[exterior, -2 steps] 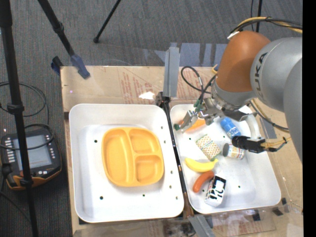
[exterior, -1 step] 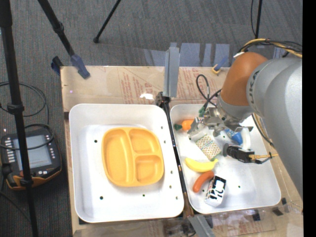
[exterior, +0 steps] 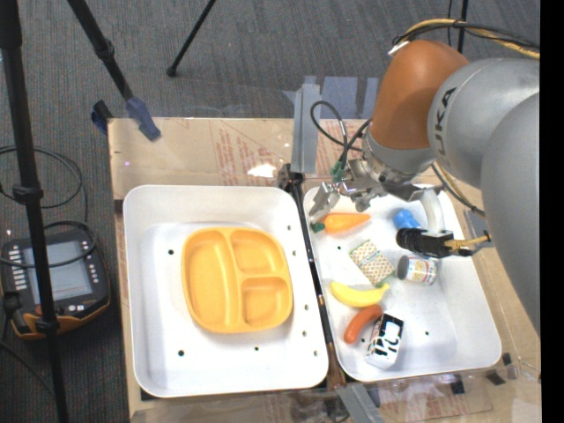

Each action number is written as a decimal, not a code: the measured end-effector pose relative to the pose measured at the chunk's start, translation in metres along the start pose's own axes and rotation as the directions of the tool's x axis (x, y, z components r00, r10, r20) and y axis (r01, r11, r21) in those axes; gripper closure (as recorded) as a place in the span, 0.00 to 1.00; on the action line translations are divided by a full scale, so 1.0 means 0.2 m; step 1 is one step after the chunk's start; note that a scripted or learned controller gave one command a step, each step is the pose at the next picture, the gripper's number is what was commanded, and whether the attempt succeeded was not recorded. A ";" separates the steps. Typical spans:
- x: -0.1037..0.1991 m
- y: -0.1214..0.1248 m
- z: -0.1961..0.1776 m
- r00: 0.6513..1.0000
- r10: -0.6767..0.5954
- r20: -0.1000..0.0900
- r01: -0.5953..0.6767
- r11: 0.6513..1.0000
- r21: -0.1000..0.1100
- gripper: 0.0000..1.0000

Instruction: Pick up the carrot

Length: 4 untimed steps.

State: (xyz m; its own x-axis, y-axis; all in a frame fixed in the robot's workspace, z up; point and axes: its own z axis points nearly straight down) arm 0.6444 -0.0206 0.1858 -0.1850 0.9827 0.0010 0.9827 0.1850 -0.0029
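Arm [exterior: 476, 104], grey with an orange joint, reaches in from the right over the far end of the right bin [exterior: 458, 346]. Left bin [exterior: 150, 236] holds a yellow divided plate [exterior: 236, 278]. End effector [exterior: 339, 194] hangs low at the right bin's far left corner, fingers narrowly apart, nothing between them. Carrot [exterior: 346, 223] lies just beside and below it on the bin floor, not gripped. Nearer the camera lie a banana [exterior: 357, 294], a black-and-white carton [exterior: 384, 340], a patterned packet [exterior: 370, 261], a small can [exterior: 417, 270], a sausage [exterior: 361, 323] and a blue piece [exterior: 405, 218].
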 end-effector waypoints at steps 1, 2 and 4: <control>-0.34 -0.19 0.40 0.996 0.084 -0.001 -0.084 0.996 0.004 0.00; -0.10 -0.02 0.00 1.000 -0.001 0.000 0.001 1.000 -0.001 0.00; -0.32 -0.06 0.50 0.995 0.104 -0.001 -0.104 0.995 0.001 0.00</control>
State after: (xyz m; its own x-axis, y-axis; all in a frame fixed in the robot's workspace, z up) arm 0.6436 -0.0863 0.0851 -0.0815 0.9967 0.0020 0.9967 0.0815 -0.0042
